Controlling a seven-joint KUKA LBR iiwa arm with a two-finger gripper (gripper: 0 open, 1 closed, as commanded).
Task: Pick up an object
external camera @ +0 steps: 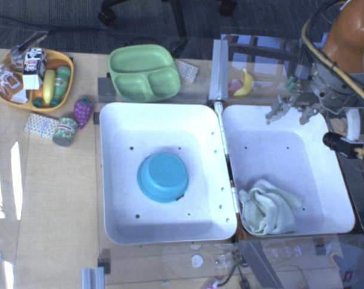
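Your hand hangs over the far edge of the right bin, toward that bin's right side, with its two fingers spread apart and nothing between them. The grey arm with its orange band comes in from the upper right behind it.

You have two candidates for picking. The nearer one to your hand is the pale green cloth, crumpled in the near left corner of the right bin, up against the wall that divides the two bins. It sits well apart from your hand, nearer to you and a little left of it, with bare white bin floor between them.

The other is the blue bowl, lying upside down near the middle of the left bin. That is farther left still, across the divider.

Outside the bins, on the tabletop, you can see a green divided tray just beyond the far edge of the left bin, a yellow bowl of toy food at the far left, a purple grape cluster and a small can beside it. A toy banana lies beyond the far edge of the right bin, left of your hand.
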